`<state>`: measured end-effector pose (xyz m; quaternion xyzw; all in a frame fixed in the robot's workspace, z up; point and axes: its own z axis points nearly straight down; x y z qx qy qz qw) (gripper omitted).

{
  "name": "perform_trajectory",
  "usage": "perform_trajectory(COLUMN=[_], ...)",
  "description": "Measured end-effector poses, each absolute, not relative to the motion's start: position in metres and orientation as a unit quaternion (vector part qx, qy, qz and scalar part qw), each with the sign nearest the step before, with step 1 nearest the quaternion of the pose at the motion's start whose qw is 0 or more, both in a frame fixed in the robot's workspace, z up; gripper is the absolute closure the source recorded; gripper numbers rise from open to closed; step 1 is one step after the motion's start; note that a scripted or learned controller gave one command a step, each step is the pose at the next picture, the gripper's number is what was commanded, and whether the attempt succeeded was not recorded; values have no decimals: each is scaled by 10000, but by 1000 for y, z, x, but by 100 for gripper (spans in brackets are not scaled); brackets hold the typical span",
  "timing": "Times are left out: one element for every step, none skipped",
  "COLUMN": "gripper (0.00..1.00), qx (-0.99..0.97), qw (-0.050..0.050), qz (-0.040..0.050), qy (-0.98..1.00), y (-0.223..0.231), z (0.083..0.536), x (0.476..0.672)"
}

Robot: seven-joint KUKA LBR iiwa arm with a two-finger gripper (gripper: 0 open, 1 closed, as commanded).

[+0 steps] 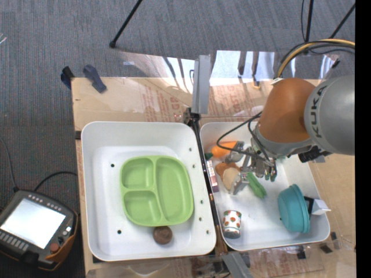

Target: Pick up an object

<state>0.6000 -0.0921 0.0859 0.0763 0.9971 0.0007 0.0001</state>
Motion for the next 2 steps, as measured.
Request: perform_trajectory(gripper=[0, 0], qx=[994, 740], qw=[-69, -4], qz=[-41, 2], qy=[9950, 9973], y=[-89, -128], z=[88, 87], x=[635, 572])
